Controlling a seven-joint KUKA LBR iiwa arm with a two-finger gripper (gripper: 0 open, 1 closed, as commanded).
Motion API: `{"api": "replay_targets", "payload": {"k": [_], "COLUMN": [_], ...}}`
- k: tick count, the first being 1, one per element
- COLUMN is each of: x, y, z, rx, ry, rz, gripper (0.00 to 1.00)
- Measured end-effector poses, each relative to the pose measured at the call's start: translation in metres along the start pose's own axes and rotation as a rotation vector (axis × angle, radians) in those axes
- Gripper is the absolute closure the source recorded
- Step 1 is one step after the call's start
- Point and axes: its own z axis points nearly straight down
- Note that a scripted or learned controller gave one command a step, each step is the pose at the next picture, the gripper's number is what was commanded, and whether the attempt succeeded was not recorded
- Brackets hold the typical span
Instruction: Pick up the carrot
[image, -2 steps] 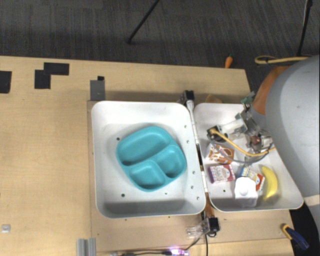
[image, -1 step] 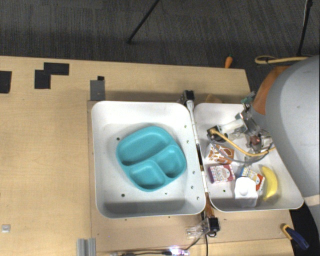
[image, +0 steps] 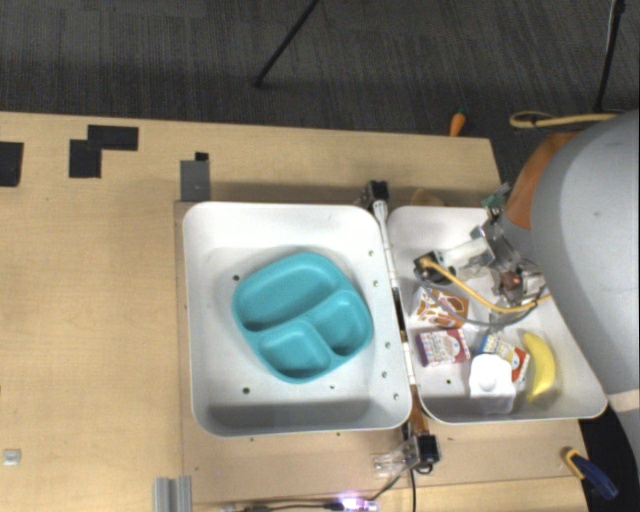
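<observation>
Floor (image: 150, 50) is the biggest thing here. It is dark grey and runs along the top, far above the gripper (image: 510, 282). Next comes the bench (image: 90, 330). It is pale brown wood and spreads out far to the left of the gripper. Some flat black shapes (image: 105, 148) sit on it, way off to the upper left.

The big grey arm (image: 590, 250) comes in from the right. It has an orange band (image: 525, 185) just above the gripper. I cannot tell if the gripper is wide or narrow.

Two white bins sit side by side and touch. The gripper hangs over the right bin (image: 565, 405), near its top right part. The left bin (image: 205, 400) is well to the left of the gripper. A blue-green tray (image: 300, 315) with three parts lies in the middle of it.

Small things lie in the right bin. A yellow banana (image: 541, 365) is below the gripper, a bit to the right. A white carton (image: 490, 385) is right beside it, below the gripper. A purple packet (image: 441, 346) is down and to the left.

An orange and red bit (image: 440, 303) lies just left of the gripper, above the purple packet. It might be the carrot, but it is too small and mixed up to tell.
</observation>
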Motion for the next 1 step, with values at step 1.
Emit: {"api": "replay_targets", "payload": {"k": [1], "x": [0.0000], "y": [0.0000], "z": [0.0000], "rx": [0.000], "ry": [0.000], "rz": [0.000], "gripper": [0.00]}}
